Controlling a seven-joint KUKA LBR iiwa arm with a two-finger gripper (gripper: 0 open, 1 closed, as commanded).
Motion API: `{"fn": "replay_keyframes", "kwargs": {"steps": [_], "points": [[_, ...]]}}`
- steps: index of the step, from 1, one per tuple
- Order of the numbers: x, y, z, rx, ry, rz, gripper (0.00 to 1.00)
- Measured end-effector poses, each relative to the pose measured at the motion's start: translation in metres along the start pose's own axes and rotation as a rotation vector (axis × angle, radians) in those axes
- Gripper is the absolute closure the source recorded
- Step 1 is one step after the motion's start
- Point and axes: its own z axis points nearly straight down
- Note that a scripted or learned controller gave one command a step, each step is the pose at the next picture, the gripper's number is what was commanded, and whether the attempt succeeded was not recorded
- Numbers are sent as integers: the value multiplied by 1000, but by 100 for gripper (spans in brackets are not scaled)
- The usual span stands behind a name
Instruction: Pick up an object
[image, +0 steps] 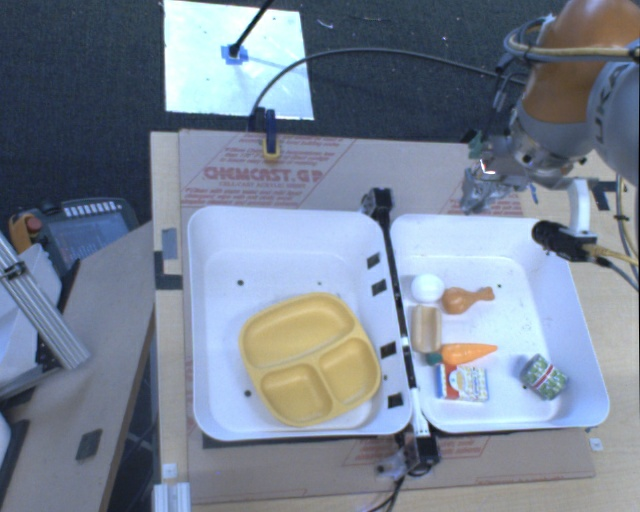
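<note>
So far, as we read it, nothing of the task is done: every object lies in its bin and none is lifted. Starting at the left, we find the left bin (215, 250) holding a yellow divided tray (310, 357), which sits toward the near right of that bin. Moving across the black divider, the right bin (575, 310) carries the likely candidates, gathered along its left and near side: a white ball (428, 288) close to the divider, a tan cylinder (427, 328) just below it, a brown drumstick-shaped toy (466, 298) beside the ball, an orange carrot (468, 353) below that, a small printed box (462, 383) near the front wall, and a green patterned piece (543, 377) well apart toward the near right corner. Any of these could be the thing to pick; we judge that the whole approach, descent and grasp are left to do. Farther right and up, the arm's tool (487, 180) hangs above the table just beyond the far rim of the right bin, well apart from all the objects, with the orange-banded wrist (575, 60) angled in from the upper right. Whether the tool is released or clenched we cannot tell.
</note>
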Motion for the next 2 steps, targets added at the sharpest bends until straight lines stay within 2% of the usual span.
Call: {"fn": "replay_keyframes", "kwargs": {"steps": [1, 2], "points": [[40, -31, -4, 6, 1, -1, 100], [88, -69, 11, 7, 2, -2, 100]]}}
